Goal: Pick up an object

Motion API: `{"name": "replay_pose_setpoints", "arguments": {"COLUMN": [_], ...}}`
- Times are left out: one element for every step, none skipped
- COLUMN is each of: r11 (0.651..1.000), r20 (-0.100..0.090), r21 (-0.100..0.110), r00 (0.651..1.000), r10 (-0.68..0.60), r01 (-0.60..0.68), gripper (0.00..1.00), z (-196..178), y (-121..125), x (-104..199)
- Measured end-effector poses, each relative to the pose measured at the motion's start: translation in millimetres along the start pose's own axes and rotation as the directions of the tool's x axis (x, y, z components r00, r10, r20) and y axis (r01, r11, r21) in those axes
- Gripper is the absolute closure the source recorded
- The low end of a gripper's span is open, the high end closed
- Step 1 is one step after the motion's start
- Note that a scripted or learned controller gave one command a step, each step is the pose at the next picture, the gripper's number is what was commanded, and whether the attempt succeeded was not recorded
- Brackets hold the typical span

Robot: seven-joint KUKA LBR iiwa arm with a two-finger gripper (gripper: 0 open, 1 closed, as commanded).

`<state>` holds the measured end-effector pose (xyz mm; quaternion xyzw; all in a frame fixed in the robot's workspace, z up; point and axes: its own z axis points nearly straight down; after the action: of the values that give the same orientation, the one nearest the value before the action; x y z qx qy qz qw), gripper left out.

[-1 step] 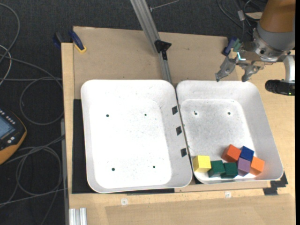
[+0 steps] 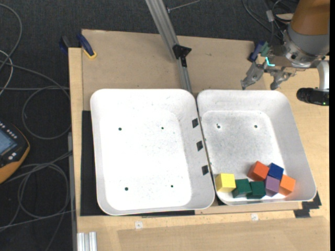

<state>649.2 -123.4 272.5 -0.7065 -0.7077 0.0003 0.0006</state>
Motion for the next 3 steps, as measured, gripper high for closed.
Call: {"name": "replay_pose_setpoints", "arguments": {"r11": [1.000,1.000,1.000], "r20": [-0.001,0.000,-0.001], "r21": [0.006,0.005,0.007], "r00": [1.000,1.000,1.000], "r10": [0.002,0.002,0.001], "r01": [-0.002,-0.002,-0.001], "gripper": [0.00,0.00,0.00], "z": [62.1,106.9,165.4], "y": [3.8,6.4,2.5], "x": [-1.5,-6.6,2.5]}}
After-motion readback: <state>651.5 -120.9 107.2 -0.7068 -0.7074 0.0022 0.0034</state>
